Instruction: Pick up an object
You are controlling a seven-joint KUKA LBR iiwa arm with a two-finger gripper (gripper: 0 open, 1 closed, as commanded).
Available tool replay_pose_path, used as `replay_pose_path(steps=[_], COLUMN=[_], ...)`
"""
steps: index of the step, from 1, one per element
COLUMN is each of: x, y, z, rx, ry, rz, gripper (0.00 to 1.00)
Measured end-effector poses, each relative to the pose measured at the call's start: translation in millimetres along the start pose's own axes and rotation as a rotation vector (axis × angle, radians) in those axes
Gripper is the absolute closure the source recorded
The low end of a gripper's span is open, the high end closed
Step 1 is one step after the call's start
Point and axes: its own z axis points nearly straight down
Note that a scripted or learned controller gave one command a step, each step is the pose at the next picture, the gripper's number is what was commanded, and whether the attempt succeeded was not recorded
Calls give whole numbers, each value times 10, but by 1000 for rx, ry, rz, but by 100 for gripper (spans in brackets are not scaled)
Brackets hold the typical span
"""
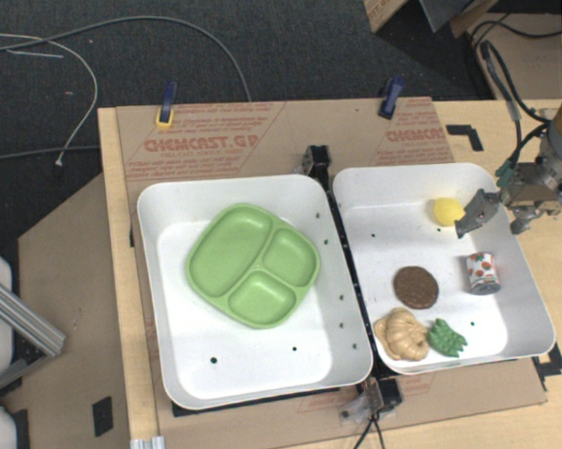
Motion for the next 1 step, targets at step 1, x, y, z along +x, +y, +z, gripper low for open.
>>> replay_pose_path(steps=[1], x=[4], y=[20], z=[-61], rx=[-12], ry=[-2], rz=[-3], gripper=[0])
